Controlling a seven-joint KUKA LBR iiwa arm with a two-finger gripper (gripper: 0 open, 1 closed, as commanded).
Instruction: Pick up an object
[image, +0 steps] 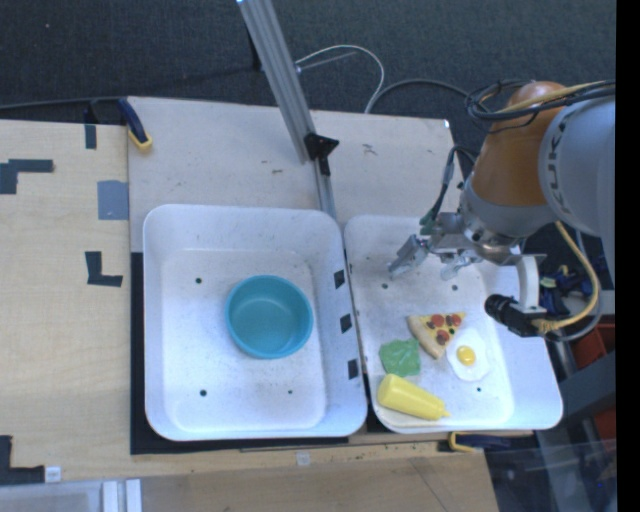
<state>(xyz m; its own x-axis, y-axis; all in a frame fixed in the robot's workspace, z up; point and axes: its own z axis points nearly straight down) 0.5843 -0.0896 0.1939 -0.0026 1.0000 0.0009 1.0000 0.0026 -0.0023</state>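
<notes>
Toy food lies in the right bin (530, 395): a pizza slice (437, 331), a fried egg (467, 357), a green leafy piece (400, 356) and a yellow wedge (410, 398) near the front rim. My gripper (430, 262) hangs over the far part of this bin, above and behind the pizza slice. Its fingers (403, 260) are spread open and nothing sits between them. A blue bowl (268, 316) stands upright in the middle of the left bin (170, 240).
A slanted metal pole (290, 90) comes down to the far edge between the two bins. Cables (575, 300) and a black fitting (510, 312) hang off the arm over the right bin's right rim. A wooden board (60, 250) lies to the left.
</notes>
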